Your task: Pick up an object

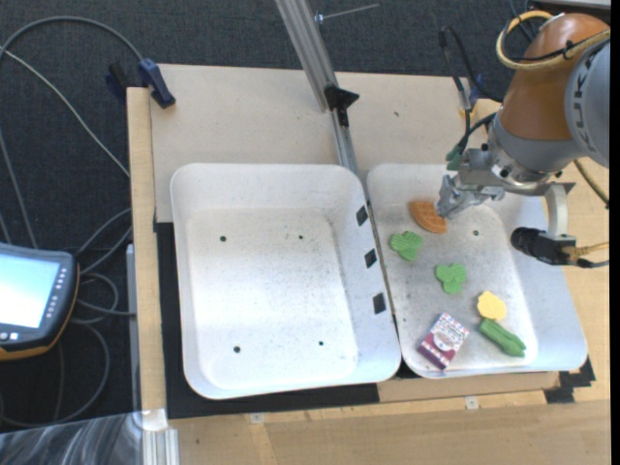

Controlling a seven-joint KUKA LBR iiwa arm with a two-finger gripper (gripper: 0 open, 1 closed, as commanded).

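Observation:
The right bin (552, 298) holds several small objects. An orange oval piece (426, 215) lies near its back left. Two green leafy pieces (407, 245) (450, 277) sit in the middle. A yellow piece (491, 305) and a green pod-shaped piece (502, 337) lie toward the front right, and a small purple and white packet (443, 340) sits at the front. My gripper (453, 201) hangs low over the back of the right bin, right beside the orange piece and touching or nearly touching its right end.
The left bin (266, 274) stands next to the right one, with a raised divider edge (373, 260) between them. A slanted metal pole (310, 46) rises behind the bins. A blue clamp (155, 80) sits at the bench's back left corner.

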